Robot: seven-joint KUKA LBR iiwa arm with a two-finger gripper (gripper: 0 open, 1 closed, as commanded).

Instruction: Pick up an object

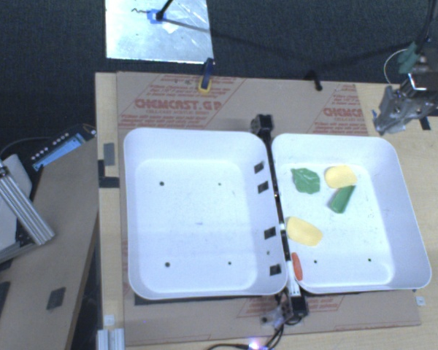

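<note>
The arm's hand (389, 119) hangs at the upper right, just past the back rim of the right bin (394, 217) and above the bench (226, 97). Whether it is wide or narrow cannot be told from this angle, and nothing shows in its grip.

All the candidates sit in that right bin. Near its back left lies a green lumpy piece (305, 180); just beside it to the right is a yellow rounded piece (340, 175), and touching that one's lower edge is a dark green block (342, 198), lying at a tilt. Further forward, near the divider, a second yellow piece (304, 231) lies on its own, and a small orange-red piece (297, 266) rests right against the bin's left wall.

These look like small toy-like shapes: light, probably smooth, likely to skid on the white floor if nudged. The lone yellow piece appears the safest pick, with free room all round; a pinch across its narrow width should serve. The dark green block offers flat sides, but its yellow neighbour crowds one end. The orange-red one, hugging the wall, seems the hardest to reach.
</note>
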